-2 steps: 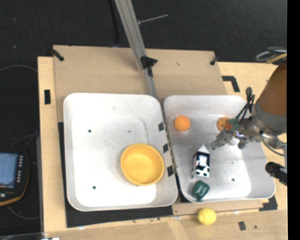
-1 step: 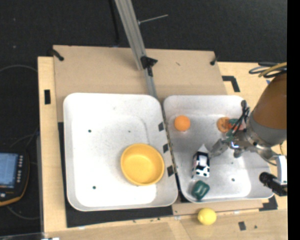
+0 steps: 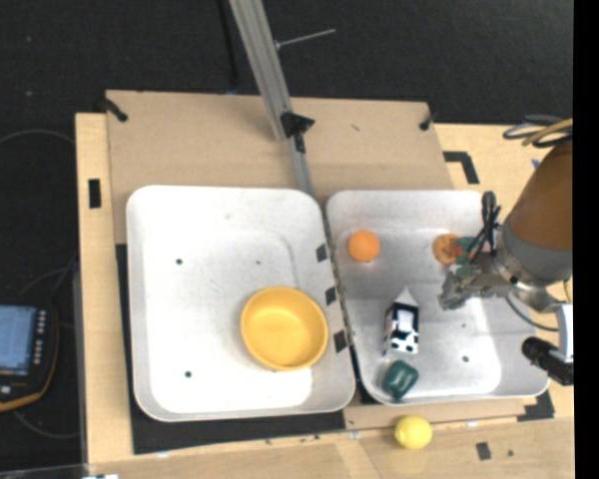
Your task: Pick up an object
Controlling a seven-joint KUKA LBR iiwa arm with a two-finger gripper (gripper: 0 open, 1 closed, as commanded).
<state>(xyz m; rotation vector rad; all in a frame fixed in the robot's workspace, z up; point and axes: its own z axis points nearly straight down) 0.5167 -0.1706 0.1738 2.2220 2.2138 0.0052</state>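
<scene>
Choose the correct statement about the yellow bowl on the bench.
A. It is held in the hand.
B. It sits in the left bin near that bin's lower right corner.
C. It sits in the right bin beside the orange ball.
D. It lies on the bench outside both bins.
B: the yellow bowl rests on the floor of the left bin, toward its lower right corner.

Both bins point(image 3: 180, 228) are white with faint grey speckles. A plain yellow bowl point(image 3: 285, 327) sits in the bin far from the fingers. Near the fingers lie a solid orange ball point(image 3: 363, 246) and a white carton point(image 3: 402, 328) with black cow patches; beyond that, a dark green block point(image 3: 399, 378). A yellow lemon point(image 3: 412, 432) rests on the tan bench point(image 3: 220, 148). The arm point(image 3: 544, 218) shows orange-brown above grey
</scene>
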